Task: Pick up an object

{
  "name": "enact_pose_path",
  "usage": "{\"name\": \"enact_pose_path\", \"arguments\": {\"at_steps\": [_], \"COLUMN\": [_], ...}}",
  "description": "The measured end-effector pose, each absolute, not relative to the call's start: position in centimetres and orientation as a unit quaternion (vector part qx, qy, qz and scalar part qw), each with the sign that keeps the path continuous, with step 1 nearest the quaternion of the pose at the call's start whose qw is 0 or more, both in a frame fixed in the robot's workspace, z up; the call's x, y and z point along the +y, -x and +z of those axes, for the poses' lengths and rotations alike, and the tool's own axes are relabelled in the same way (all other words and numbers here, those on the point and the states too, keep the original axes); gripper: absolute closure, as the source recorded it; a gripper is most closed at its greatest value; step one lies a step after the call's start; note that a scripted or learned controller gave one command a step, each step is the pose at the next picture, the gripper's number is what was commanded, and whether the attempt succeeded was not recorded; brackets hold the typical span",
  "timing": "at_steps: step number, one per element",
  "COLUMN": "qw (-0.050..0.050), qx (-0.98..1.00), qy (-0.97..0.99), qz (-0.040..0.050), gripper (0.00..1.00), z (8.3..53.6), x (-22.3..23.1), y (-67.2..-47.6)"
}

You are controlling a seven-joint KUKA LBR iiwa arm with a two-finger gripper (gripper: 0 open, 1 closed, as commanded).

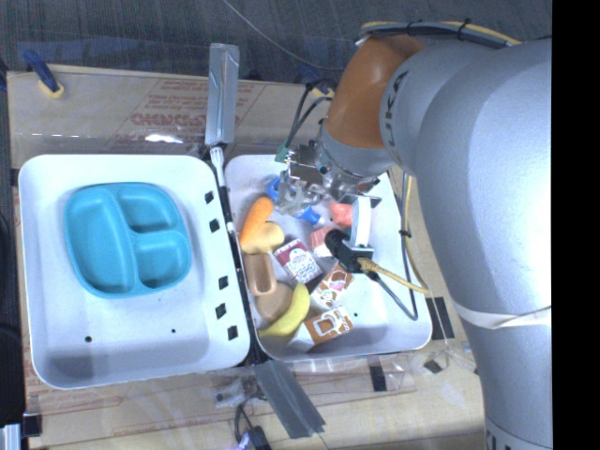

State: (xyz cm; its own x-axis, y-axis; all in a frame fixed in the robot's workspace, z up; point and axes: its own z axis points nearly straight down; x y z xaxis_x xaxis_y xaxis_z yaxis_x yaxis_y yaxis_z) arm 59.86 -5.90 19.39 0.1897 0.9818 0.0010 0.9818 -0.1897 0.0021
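— Gripper (302, 193) position?

— Low over the far end of the right bin (394, 331), above the clutter; whether it is open or closed, I cannot tell.

— Anything picked?

— Nothing visibly held, so the pick looks undone. Just beside it lie an orange object (256, 223) and small blue pieces (310, 216); nearer the front edge, a banana (291, 314) and cartons (328, 326).

— The left bin (47, 345)?

— It carries a blue divided tray (127, 236), well apart.
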Motion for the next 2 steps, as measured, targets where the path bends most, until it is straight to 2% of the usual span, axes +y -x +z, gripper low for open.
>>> {"name": "enact_pose_path", "arguments": {"at_steps": [1, 2], "qw": [-0.001, 0.006], "qx": [0.636, 0.643], "qy": [-0.772, -0.766], "qz": [-0.0007, 0.0053], "gripper": [0.00, 0.00], "z": [19.2, 10.1], "x": [-6.0, -13.2], "y": [-59.8, -62.5]}}
